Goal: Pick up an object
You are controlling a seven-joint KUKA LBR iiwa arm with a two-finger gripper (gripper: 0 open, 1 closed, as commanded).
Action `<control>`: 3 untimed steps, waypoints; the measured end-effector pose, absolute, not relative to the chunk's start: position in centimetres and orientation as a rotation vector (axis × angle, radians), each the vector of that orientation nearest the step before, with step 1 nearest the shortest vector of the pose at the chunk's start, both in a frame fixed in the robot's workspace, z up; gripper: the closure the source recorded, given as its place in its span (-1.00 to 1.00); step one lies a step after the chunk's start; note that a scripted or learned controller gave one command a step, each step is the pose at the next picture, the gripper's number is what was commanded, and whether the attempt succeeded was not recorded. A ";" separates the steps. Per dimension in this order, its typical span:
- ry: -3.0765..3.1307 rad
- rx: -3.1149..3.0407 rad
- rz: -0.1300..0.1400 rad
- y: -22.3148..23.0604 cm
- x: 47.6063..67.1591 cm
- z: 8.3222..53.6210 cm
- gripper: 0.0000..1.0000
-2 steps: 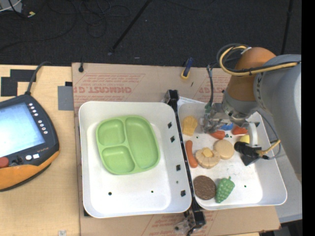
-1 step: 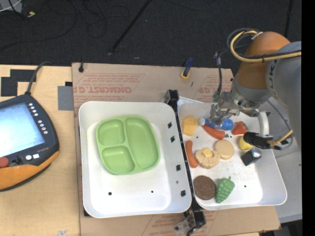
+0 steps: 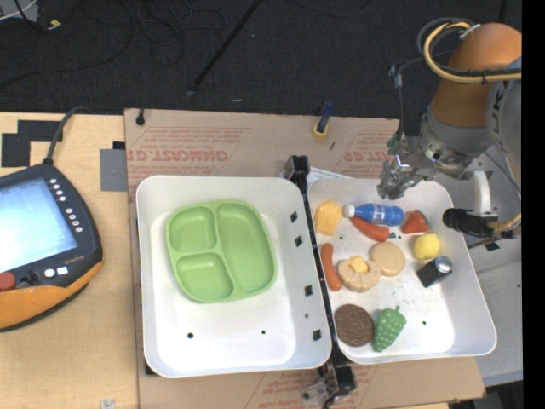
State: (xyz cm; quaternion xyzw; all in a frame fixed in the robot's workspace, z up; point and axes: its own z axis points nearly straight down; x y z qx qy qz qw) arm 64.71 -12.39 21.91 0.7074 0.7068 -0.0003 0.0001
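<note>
Brown cardboard [image 3: 213, 147] — red mirrored print, illegible — gripper [image 3: 393, 186] above blue bottle [image 3: 379, 214].

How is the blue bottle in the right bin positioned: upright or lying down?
Lying down: the blue bottle rests lengthwise, white cap pointing left, in the right bin.

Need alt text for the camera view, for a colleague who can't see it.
The gripper hangs over the right bin, near a blue bottle among toy foods. The left bin holds a green divided plate.
</note>
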 end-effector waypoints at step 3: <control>2.232 2.222 -0.009 -1.4 62.7 21.6 1.00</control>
